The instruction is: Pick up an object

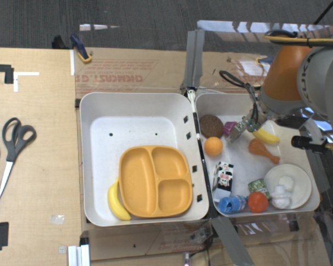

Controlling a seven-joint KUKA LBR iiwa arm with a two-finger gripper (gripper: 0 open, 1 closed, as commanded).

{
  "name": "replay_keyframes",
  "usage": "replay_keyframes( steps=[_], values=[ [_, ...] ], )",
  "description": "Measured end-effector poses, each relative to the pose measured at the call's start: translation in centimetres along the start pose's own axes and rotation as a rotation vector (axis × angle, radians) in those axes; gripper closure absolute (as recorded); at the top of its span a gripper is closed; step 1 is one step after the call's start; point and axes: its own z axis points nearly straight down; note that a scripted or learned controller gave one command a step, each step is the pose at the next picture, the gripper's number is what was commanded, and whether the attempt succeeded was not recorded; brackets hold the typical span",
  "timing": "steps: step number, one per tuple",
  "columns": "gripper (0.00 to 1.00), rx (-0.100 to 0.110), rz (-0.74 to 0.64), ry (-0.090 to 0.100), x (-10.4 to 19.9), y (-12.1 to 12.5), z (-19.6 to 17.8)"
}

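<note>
Dark carpet floor (127, 10) beyond wooden bench (33, 93)

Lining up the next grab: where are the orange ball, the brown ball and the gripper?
orange ball (213, 146), camera view, middle of its top.
brown ball (211, 125), camera view, middle of its fuzzy top.
gripper (238, 131), camera view, between its fingertips.

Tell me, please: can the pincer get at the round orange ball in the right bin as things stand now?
Probably yes. The round orange ball lies uncovered near the bin's left wall, with the brown fuzzy ball close behind it. The pincer hangs just to its right, nothing between them.
</note>
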Motion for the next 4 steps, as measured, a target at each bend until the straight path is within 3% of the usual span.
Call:
replay_keyframes(
  steps=[1, 2, 3, 4],
  values=[
    [0.0, 0.0, 0.0, 0.0, 0.0, 0.0, 0.0],
    [1.0, 0.0, -0.003, -0.003, 0.0, 0.1, -1.0],
    [1.0, -0.001, 0.021, -0.001, -0.6, 3.2, -13.5],
    [1.0, 0.002, 0.259, 0.0, 2.0, 6.3, -16.2]
  ],
)
